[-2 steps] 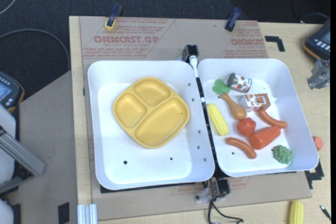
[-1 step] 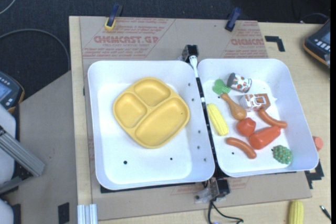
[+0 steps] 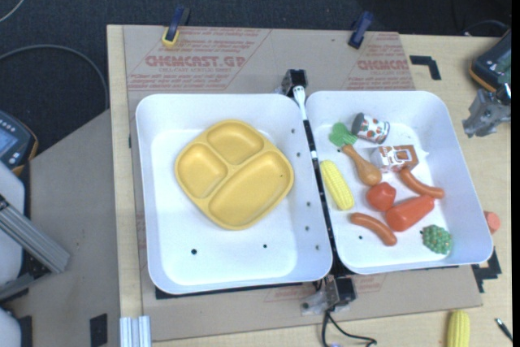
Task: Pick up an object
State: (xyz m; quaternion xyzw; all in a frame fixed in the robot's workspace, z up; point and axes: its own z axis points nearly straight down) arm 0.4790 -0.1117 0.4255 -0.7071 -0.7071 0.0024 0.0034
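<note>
Claw (image 3: 486,119) sits at the right edge, outside the right bin (image 3: 455,126), above the surface (image 3: 244,53); whether released or clenched, I cannot tell. Right bin holds toy food: corn cob (image 3: 336,184), drumstick (image 3: 362,162), tomato (image 3: 381,196), sausages (image 3: 374,227), broccoli (image 3: 437,239). Left bin (image 3: 162,248) holds a yellow divided plate (image 3: 234,172).

You're looking at a robotics lab bench, not a kitchen.
Two white bins (image 3: 244,272) sit on clamped cardboard (image 3: 203,61); clamps (image 3: 173,27) at 12 o'clock, cables (image 3: 49,61) at 9, plastic toy food (image 3: 382,191) at 3.
</note>
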